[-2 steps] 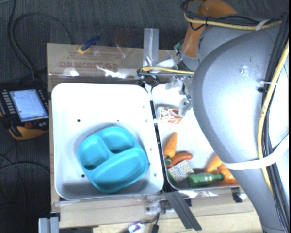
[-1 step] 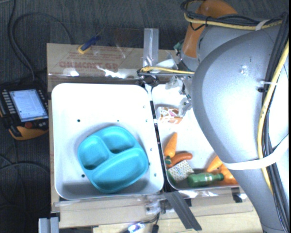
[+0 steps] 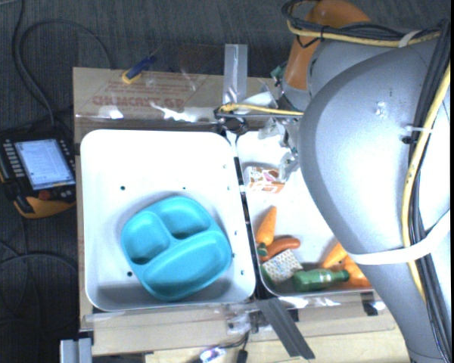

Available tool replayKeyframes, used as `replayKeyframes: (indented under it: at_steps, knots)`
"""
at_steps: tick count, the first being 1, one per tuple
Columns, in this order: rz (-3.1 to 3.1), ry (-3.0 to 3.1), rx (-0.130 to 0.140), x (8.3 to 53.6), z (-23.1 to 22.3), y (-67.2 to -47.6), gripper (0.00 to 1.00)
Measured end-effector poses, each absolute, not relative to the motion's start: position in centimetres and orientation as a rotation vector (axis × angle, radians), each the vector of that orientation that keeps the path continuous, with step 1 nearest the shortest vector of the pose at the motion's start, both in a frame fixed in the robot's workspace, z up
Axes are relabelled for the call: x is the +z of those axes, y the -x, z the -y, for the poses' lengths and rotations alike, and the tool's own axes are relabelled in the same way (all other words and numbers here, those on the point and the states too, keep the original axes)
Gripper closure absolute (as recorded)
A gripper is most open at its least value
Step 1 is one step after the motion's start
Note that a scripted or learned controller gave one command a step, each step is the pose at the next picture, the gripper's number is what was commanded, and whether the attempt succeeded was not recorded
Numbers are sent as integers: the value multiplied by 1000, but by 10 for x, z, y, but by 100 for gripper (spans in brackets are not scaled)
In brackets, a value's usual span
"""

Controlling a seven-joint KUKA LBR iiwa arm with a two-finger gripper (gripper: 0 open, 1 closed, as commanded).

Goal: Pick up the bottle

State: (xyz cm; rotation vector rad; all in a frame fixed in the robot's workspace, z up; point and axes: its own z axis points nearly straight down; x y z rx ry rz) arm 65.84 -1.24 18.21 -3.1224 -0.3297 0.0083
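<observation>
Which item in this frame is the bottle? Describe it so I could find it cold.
Start at the right bin, beside the one holding the blue plate. Along its near edge lies the bottle, on its side. It is dark green, unlike the orange carrots around it.

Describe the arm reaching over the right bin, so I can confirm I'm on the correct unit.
The arm is a bulky, rounded shell in smooth light grey. An orange band sits near its top end, ringed by bundled black and yellow cables. Another yellow cable runs down the shell's right side, and a thin pale strap crosses its lower part. The hand is small and metallic, too cluttered to describe further.
</observation>
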Motion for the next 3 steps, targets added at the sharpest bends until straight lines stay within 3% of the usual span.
replayKeyframes:
  at_steps: [3]
  knots:
    - [329,3122,8,182,12,-658,0]
